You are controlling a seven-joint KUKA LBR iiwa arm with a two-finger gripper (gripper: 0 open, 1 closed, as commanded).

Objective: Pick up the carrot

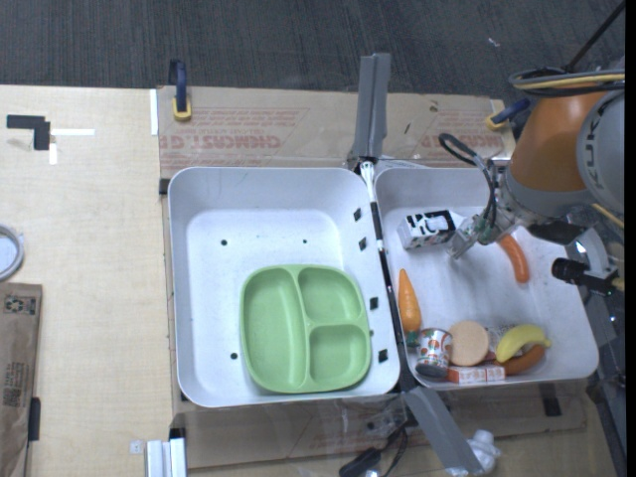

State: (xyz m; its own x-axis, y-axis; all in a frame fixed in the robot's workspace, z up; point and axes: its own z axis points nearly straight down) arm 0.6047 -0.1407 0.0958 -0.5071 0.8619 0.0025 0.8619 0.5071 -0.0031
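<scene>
The carrot (408,299) is a short orange cone lying along the left wall of the right bin (571,311), tip pointing toward the back. My gripper (467,238) hangs over the middle of that bin, up and to the right of the carrot and well apart from it. It sits just beside a white and black box (429,227). Nothing shows in its grasp.
An orange-red sausage-like piece (514,257) lies right of the gripper. Along the right bin's front edge are a small can (433,346), a round tan item (470,343), a banana (522,341) and a red pack (477,374). The left bin (199,266) holds a green divided plate (305,328).
</scene>
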